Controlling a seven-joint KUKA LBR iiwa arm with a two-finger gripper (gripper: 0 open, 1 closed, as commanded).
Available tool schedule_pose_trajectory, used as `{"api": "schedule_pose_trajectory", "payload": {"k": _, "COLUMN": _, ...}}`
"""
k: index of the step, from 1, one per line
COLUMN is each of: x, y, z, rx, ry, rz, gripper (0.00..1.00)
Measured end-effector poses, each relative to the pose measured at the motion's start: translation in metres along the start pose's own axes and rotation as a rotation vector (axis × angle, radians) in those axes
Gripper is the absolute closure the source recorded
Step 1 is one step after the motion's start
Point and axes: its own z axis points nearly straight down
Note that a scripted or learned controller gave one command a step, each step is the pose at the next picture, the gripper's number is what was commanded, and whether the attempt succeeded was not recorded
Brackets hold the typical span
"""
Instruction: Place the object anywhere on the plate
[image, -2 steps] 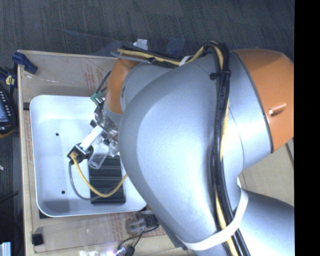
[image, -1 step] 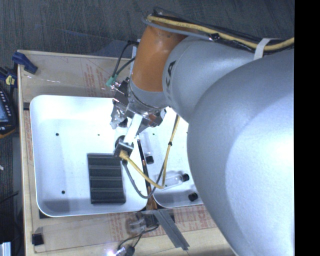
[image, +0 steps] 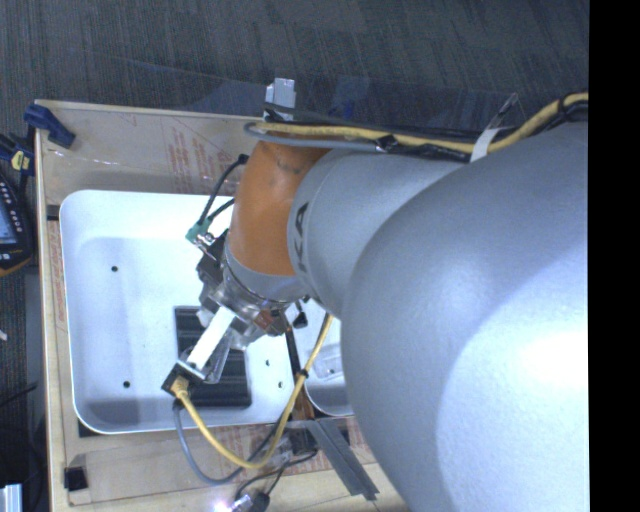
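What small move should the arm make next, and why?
Probably lower the tool toward the black ribbed block in the white bin: it hovers over that block, while the plate sits apart, further to the view's right.

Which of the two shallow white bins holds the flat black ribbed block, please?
The shallow white bin on the view's left; the flat black ribbed block lies near its front wall.
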Motion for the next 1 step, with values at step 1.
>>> {"api": "schedule_pose_trajectory", "payload": {"k": 1, "x": 0.1040, "y": -0.0011, "z": 0.0390, "rx": -0.005, "ry": 0.002, "rz": 0.234, "gripper": 1.00}}
